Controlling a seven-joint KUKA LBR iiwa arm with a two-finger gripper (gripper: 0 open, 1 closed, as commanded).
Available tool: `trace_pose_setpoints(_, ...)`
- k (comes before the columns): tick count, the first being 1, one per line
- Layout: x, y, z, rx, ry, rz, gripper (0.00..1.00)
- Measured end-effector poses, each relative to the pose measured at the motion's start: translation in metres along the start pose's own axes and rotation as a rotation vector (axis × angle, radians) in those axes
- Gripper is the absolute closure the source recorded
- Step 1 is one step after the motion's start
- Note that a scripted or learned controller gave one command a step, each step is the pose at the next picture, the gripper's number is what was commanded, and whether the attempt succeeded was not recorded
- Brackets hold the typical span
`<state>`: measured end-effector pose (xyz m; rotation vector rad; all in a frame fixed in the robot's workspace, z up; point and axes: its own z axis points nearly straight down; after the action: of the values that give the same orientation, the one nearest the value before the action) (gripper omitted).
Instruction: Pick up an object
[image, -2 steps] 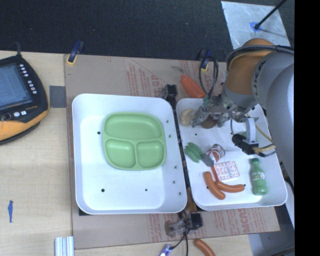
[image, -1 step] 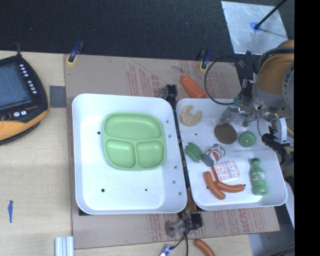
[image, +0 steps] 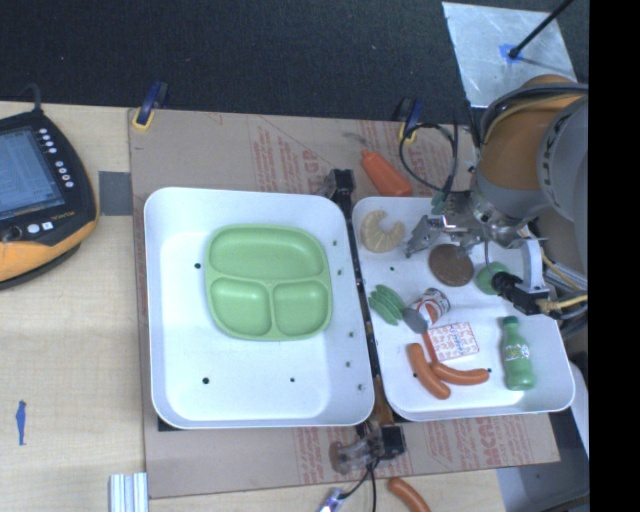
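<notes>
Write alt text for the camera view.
A grey robot arm reaches from the right over the right bin, which holds toy sausages, a green bottle, a small can and a card. The left bin holds a green divided plate.

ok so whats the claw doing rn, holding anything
claw: low over the right white bin, beside the brown round disc; open or closed cannot be told.

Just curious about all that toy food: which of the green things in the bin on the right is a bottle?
The green bottle lying near that bin's right edge, with a cap and a white label. The other green item, a leafy vegetable shape, lies near the bin's left edge.
</notes>
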<state>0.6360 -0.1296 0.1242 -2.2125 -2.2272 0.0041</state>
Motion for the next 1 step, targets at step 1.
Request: trace_pose_setpoints(1, -0.0277, -0.0326, 0.0299, -0.005, -0.001, 0.001, 0.0)
